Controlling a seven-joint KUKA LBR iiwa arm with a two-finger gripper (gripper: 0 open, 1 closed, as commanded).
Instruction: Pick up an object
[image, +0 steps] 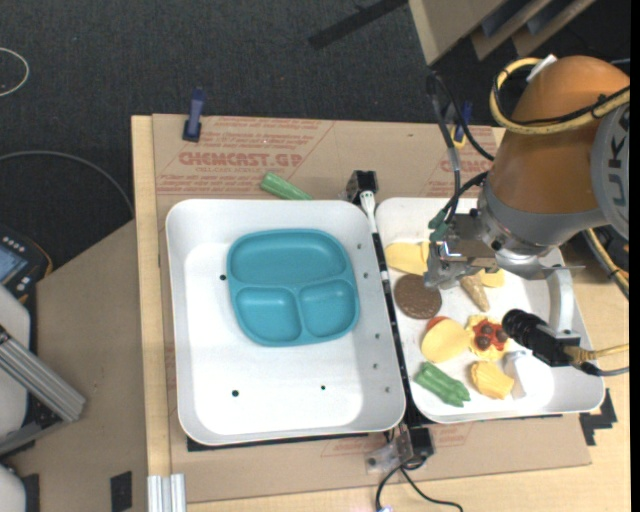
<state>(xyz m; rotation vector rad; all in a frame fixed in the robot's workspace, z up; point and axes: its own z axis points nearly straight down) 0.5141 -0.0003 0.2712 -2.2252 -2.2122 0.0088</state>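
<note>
Fingers (443, 268) state unclear, over right bin (575, 400) nr brown disc (416, 296), by centre divider.

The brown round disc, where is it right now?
The brown round disc lies in the right bin, near its left wall, just below the gripper and above a yellow piece.

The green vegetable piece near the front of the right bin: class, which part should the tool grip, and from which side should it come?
Probably across its narrow middle, coming straight down from above. The green vegetable piece lies flat and elongated, slanting along the right bin's front edge. Its long sides look free: the yellow piece sits behind it, apart. Fingers should close across the short width, not the length.
</note>
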